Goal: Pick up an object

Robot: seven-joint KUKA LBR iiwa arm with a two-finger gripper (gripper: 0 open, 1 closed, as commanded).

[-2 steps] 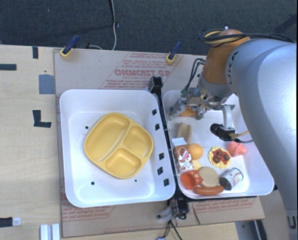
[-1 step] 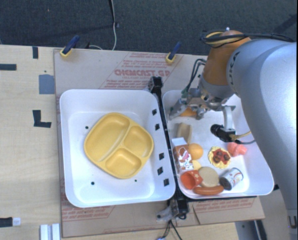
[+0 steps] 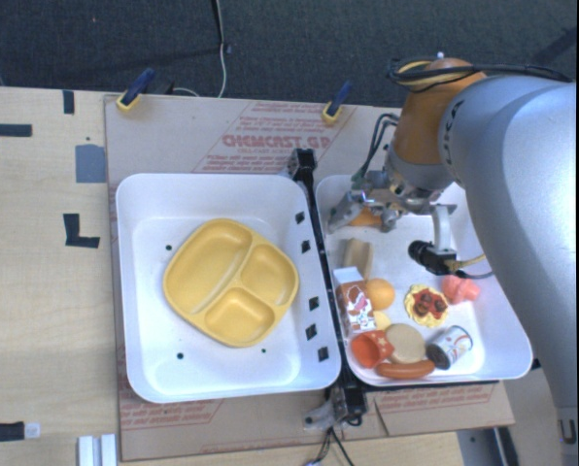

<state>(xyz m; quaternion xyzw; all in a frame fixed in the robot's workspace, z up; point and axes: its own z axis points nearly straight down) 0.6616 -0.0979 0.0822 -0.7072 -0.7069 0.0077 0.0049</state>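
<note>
Two bins (image 3: 134,289), tool (image 3: 367,212) above toys (image 3: 396,328)

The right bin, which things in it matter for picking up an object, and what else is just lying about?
Job:
claw
right bin with toy food: hot dog, tomato, mini pizza, can

Lying about:
yellow divided plate in left bin
blue clamps

Tray (image 3: 231,282) in left bin (image 3: 139,260); toys (image 3: 403,341) in right.

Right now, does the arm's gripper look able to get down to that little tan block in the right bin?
Probably yes. The gripper hangs at the far end of the right bin, and the tan block lies just in front of it with open bin floor between them.
</note>
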